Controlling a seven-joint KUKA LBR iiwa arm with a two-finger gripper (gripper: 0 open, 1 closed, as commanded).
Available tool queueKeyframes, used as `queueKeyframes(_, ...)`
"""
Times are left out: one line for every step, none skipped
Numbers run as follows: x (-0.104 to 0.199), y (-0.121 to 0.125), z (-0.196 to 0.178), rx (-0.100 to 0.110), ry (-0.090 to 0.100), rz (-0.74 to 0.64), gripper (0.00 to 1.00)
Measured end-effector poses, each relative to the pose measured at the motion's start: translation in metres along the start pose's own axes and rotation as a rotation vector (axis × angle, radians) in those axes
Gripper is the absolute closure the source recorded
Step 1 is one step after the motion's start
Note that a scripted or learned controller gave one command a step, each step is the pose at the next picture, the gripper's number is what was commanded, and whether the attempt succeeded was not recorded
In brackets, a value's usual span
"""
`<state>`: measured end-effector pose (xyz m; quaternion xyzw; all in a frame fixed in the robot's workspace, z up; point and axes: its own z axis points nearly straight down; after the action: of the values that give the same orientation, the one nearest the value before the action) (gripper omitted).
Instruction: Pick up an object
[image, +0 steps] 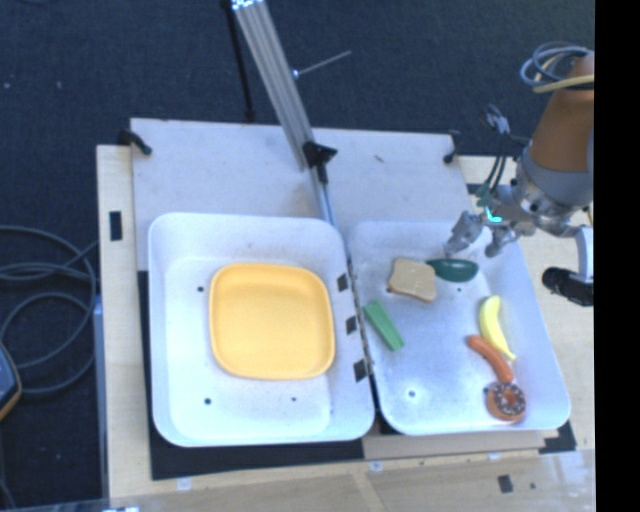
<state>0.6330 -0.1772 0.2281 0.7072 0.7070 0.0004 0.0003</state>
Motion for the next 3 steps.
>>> queueKeyframes(0.000, 0.000, 0.000, 0.000, 0.000, 0.000, 0.00)
queueKeyframes(-0.003, -0.011, 0.054, 0.005, 0.000, 0.001, 0.00)
queueKeyframes(-0.003, -0.019, 0.099, 0.004, 0.000, 0.001, 0.00)
